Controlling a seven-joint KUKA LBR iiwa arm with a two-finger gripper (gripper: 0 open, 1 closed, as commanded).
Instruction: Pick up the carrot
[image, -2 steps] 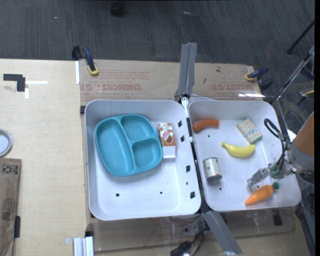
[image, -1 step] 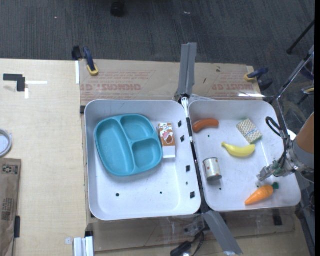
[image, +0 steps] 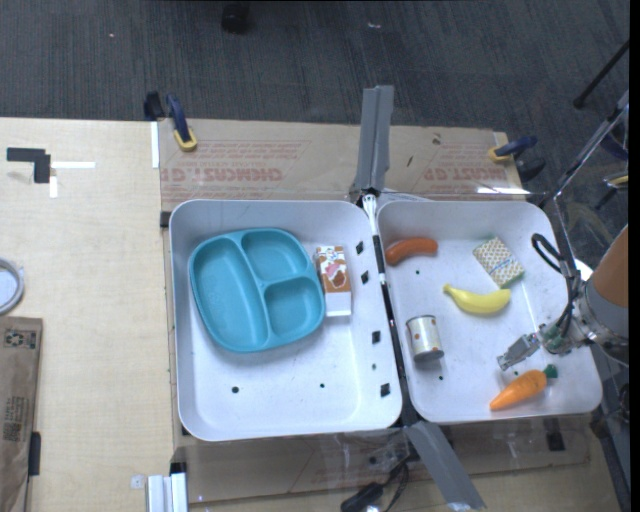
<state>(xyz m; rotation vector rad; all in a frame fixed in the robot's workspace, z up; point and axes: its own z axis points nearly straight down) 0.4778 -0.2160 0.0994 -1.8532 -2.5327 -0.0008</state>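
The carrot (image: 521, 390) lies in the right bin (image: 440, 405), near its front wall, right of the small metal can (image: 426, 338) and below the banana (image: 478, 299). The gripper (image: 522, 350) hovers just above and left of the carrot, holding nothing; whether it is spread or closed cannot be told. Judged from here, a descent could miss to the carrot's left, or nudge it against the wall. The arm reaches in low from the right.

dark carpet floor (image: 300, 50), pale bench (image: 80, 250)
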